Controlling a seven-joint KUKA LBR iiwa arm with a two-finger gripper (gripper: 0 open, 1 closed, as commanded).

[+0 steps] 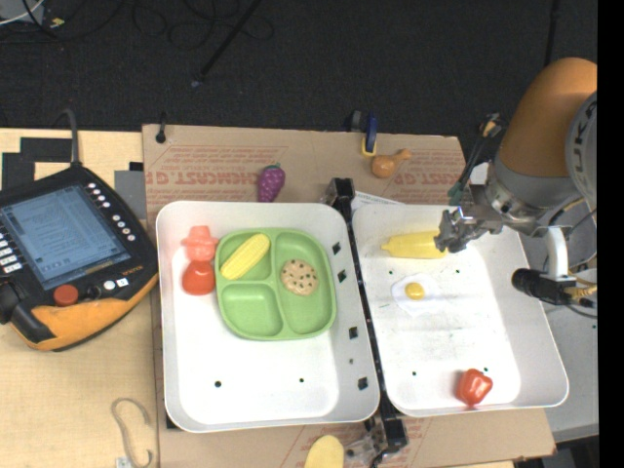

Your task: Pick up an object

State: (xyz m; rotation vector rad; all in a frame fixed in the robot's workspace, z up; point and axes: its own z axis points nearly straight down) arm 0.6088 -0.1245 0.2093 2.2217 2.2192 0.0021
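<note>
My gripper [453, 232] hangs low over the back of the right bin [526, 359], right at the right end of a yellow banana [410, 246]. Whether it touches the banana I cannot tell. A fried egg toy [415, 290] lies just in front of the banana. A red pepper [474, 386] rests near the bin's front edge. In the left bin [253, 398] a green divided plate [275, 283] carries a corn cob [243, 255] and a cookie [298, 277]. A red-and-pink toy [199, 259] stands to the plate's left.
A teach pendant [63, 247] lies on the bench at far left. Behind the bins, on cardboard, sit a purple grape toy [271, 181] and an orange pear-like toy [388, 163]. A yellow lemon toy [325, 451] lies in front of the bins. A black divider [353, 291] separates them.
</note>
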